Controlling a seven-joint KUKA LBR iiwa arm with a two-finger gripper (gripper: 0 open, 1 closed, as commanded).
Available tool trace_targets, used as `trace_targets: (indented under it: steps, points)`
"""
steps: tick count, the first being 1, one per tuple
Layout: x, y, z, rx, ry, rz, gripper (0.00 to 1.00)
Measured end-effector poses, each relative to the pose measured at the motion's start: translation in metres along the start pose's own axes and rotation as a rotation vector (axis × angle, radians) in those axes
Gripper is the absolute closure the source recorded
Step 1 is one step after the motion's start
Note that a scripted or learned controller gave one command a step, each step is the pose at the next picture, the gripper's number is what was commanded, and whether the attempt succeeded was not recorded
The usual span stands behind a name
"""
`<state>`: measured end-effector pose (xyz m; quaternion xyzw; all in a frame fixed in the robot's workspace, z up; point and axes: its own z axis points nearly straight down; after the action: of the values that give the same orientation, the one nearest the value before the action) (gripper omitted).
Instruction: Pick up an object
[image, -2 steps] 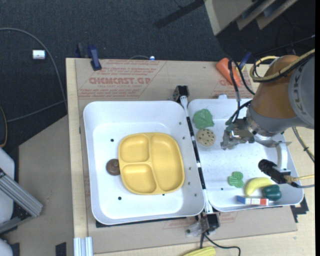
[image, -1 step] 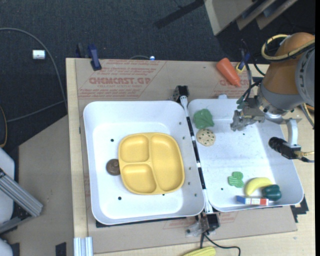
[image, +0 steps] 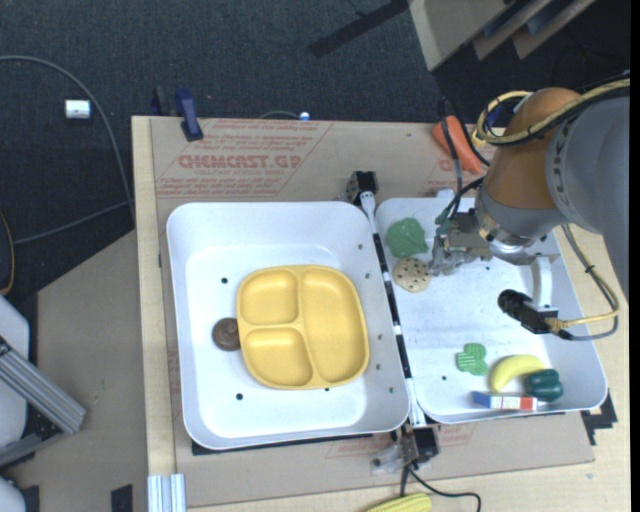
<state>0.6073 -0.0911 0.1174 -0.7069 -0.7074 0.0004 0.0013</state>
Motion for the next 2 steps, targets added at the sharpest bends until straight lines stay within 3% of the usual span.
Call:
trace_targets:
  steps: [1, 2]
  points:
    - [-0.02, -0.042, -0.006, 0.0, -0.001, 0.002, 1.0]
    - [-0.091, -0.013, -0.051, -0.005, -0.004, 0.001, 1.0]
